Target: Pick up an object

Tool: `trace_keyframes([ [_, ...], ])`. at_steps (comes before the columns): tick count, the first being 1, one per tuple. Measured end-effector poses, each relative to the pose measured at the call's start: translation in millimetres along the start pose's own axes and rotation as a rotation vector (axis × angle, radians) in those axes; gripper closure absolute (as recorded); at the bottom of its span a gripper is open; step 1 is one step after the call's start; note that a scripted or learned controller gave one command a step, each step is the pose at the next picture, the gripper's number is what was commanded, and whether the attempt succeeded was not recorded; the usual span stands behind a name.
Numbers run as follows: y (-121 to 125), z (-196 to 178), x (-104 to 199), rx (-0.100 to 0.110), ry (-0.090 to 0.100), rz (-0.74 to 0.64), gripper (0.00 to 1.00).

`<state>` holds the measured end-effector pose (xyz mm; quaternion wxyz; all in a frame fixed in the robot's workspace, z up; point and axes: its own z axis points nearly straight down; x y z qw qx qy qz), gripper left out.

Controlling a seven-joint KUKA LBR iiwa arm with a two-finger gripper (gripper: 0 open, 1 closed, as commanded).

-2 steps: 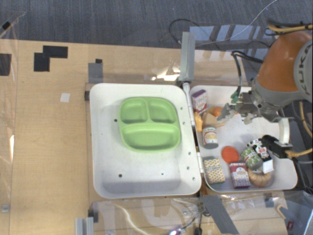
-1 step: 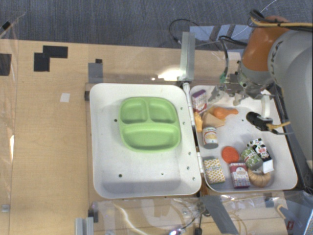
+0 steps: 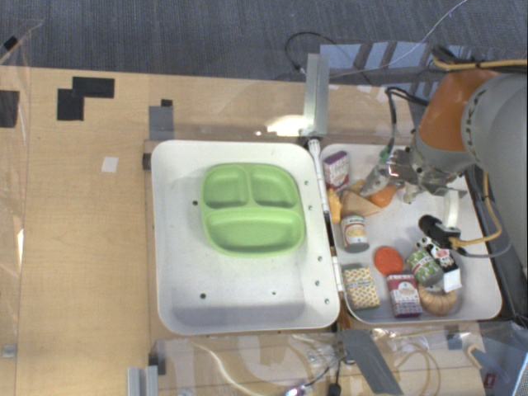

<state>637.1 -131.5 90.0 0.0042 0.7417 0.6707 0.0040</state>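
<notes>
Evidently my gripper (image 3: 388, 174) hangs low over the crowded right bin (image 3: 487, 299), an orange object (image 3: 381, 195) just beneath, probably my target; jaw state I cannot tell.

A green divided tray (image 3: 251, 208) lies in the white left bin (image 3: 177, 304); an orange-red round piece (image 3: 388, 260) at its three o'clock; the surface (image 3: 74, 246) is pale tan.

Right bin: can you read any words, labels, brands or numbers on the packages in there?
None can be read.
Purple-labelled packet: print too small.
Small can: label blurred.
Red box: print blurred.
Patterned box: a pattern, no letters legible.
Green tray in the left bin: no text.
</notes>
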Motion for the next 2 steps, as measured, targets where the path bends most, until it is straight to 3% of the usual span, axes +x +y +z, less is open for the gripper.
trace_keyframes([
  [1, 2.1, -12.0, 2.0, -0.006, 0.002, -0.003, 1.0],
  [2, -9.5, -130.1, 83.5, 0.004, 0.002, -0.104, 1.0],
])
